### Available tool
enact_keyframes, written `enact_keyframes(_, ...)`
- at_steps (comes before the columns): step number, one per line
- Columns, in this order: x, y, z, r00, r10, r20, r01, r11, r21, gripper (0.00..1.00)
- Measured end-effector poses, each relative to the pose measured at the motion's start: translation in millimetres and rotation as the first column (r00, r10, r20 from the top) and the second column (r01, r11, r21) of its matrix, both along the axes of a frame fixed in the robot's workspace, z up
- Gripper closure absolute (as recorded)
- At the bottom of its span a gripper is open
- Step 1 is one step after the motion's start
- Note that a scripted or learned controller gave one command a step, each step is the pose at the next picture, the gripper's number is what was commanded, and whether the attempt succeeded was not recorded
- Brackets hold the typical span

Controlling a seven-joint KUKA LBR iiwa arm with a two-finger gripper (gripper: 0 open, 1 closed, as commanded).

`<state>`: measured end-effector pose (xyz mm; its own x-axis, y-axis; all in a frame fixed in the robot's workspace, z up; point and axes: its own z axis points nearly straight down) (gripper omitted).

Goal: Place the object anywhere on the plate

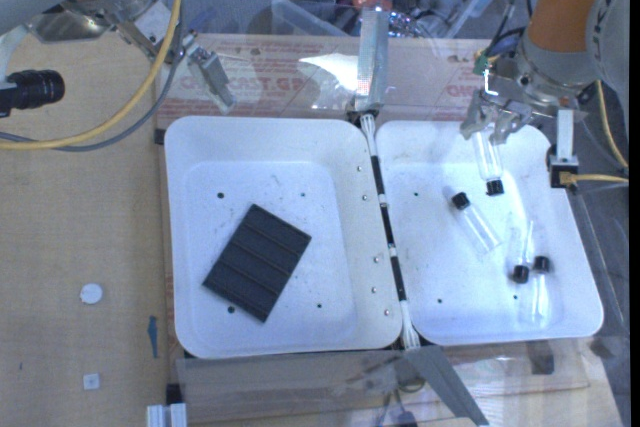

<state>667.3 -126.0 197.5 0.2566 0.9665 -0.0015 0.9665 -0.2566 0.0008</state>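
A ribbed black rectangular plate (258, 261) lies in the white left bin (190, 165); clear plastic tubes with black caps (474, 220) lie in the white right bin (420, 295).

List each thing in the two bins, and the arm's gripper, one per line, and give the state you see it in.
dark ridged plate: flat in the left bin, turned at a slant, nothing on it.
clear tube: lying on its side in the right bin, black cap on.
capped tubes: lying near the right bin's lower right corner.
gripper: above the right bin's far edge, a capped tube hanging upright below it.
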Motion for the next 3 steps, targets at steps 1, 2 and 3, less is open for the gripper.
enact_keyframes(1, -79, 58, -13, 0.986, 0.169, -0.004, -0.169, 0.986, 0.004, 1.00)
enact_keyframes(2, -153, 113, -14, 0.978, 0.209, -0.003, -0.209, 0.978, 0.003, 1.00)
enact_keyframes(3, -159, 189, -14, 0.982, 0.187, -0.001, -0.187, 0.982, 0.003, 1.00)
